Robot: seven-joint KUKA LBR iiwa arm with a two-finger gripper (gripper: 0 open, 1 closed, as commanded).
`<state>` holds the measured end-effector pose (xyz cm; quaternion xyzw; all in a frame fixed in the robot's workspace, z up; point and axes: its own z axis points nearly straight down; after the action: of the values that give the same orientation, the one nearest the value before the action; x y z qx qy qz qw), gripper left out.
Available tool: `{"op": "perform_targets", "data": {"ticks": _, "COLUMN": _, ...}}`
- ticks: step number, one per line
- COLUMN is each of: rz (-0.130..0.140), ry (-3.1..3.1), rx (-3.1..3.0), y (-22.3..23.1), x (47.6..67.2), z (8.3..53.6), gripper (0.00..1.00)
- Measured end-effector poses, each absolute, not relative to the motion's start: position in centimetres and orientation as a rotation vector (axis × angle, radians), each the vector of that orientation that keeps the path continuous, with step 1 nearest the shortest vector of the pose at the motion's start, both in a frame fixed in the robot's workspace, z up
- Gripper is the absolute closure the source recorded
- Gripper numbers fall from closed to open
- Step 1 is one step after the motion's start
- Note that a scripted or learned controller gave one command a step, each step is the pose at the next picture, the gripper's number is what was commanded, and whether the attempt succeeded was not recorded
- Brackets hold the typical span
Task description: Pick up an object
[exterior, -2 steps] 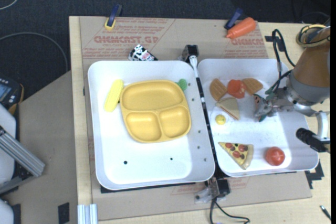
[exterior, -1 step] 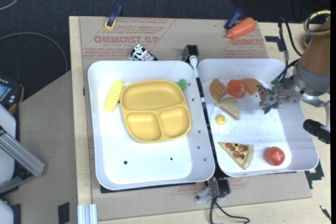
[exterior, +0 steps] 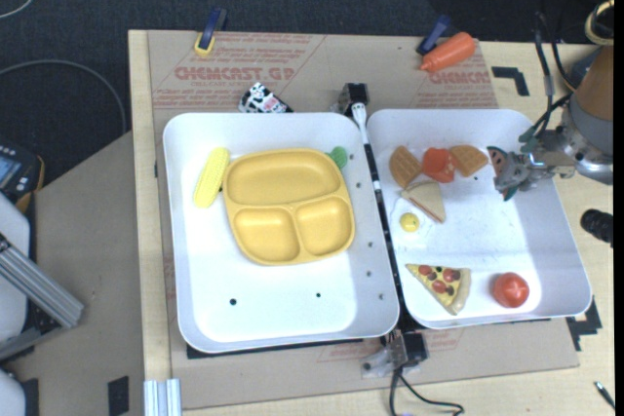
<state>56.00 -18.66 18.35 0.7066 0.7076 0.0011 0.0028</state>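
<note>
The right bin (exterior: 556,248) holds several toy foods: a brown bread piece (exterior: 403,167), a red tomato slice (exterior: 438,164), a toast piece (exterior: 470,159), a sandwich wedge (exterior: 427,204), a small yellow egg piece (exterior: 409,222), a pizza slice (exterior: 441,283) and a red tomato (exterior: 510,288). My gripper (exterior: 505,176) hangs low over the right bin's upper right part, just right of the toast and apart from it. I see nothing held in it. The arm comes in from the right edge.
The left bin (exterior: 195,278) carries a yellow divided tray (exterior: 288,205), a corn cob (exterior: 210,176) and a small green piece (exterior: 338,155). Behind the bins lie an orange clamp (exterior: 448,52), a blue and yellow clamp (exterior: 208,32) and a black-and-white toy (exterior: 263,99).
</note>
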Motion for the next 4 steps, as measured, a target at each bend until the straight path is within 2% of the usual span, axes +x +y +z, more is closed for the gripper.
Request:
{"op": "perform_targets", "data": {"ticks": 1, "rz": 0.004, "ry": 2.218, "rx": 2.215, "y": -18.7, "x": 56.1, "z": 22.8, "gripper": 1.0}}
{"op": "perform_targets", "data": {"ticks": 2, "rz": 0.0, "ry": 2.23, "rx": 2.218, "y": -12.8, "x": 56.2, "z": 22.4, "gripper": 1.0}}
{"op": "perform_targets", "data": {"ticks": 3, "rz": 0.001, "ry": 2.23, "rx": 2.217, "y": -7.7, "x": 57.7, "z": 21.5, "gripper": 1.0}}
{"op": "perform_targets", "data": {"ticks": 4, "rz": -0.001, "ry": 2.232, "rx": 2.218, "y": -1.9, "x": 58.2, "z": 20.9, "gripper": 1.0}}
